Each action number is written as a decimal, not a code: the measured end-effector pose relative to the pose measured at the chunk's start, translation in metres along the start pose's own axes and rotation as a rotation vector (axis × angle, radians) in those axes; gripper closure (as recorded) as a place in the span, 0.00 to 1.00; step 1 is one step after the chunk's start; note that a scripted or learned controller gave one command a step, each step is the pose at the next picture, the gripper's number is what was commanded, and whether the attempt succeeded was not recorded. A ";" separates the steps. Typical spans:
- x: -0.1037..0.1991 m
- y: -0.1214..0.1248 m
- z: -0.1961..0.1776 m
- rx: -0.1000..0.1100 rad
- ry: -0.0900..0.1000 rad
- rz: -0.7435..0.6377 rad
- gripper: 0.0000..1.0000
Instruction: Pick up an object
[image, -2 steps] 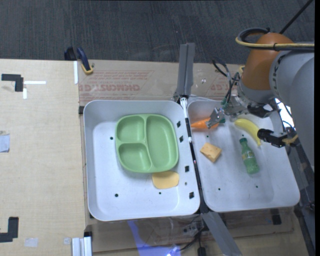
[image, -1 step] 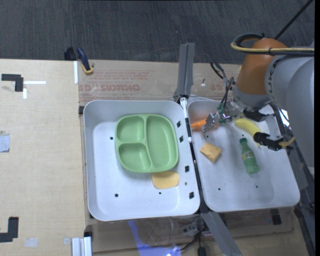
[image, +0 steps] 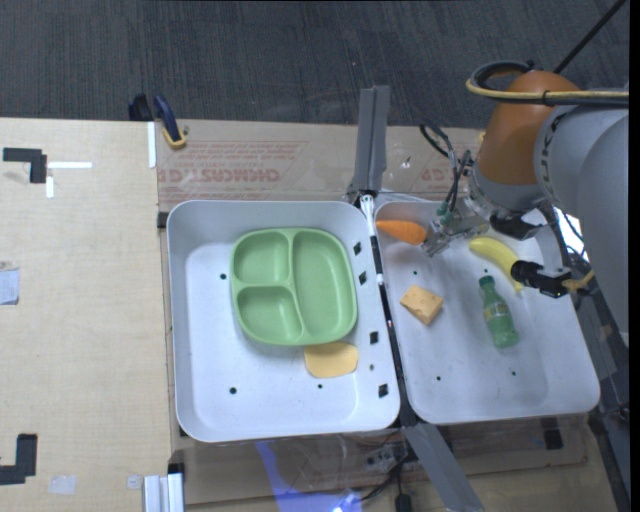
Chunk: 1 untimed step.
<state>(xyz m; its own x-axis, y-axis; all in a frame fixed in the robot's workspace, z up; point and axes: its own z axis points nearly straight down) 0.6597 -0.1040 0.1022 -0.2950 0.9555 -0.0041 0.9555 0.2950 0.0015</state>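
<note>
In the right bin (image: 500, 400), an orange carrot (image: 400, 231) lies at the far left corner. My gripper (image: 438, 238) hangs low just to the right of the carrot's end, under the orange-banded wrist (image: 515, 135). A yellow cheese wedge (image: 421, 304) sits near the bin's middle left. A green bottle (image: 497, 313) lies to its right. A banana (image: 497, 256) with a dark tip rests at the far right, partly behind the arm. I see nothing held in the gripper.
The left bin (image: 200, 330) holds a green divided plate (image: 294, 286) and a flat yellow-orange piece (image: 331, 360) at the plate's near edge. A grey divider post (image: 371, 140) rises between the bins at the back. Cables trail around the wrist.
</note>
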 end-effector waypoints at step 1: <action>-0.007 -0.003 -0.023 0.001 0.002 0.081 1.00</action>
<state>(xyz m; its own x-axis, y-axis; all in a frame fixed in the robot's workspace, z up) 0.6591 -0.1112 0.1256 -0.2170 0.9762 -0.0016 0.9762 0.2170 0.0006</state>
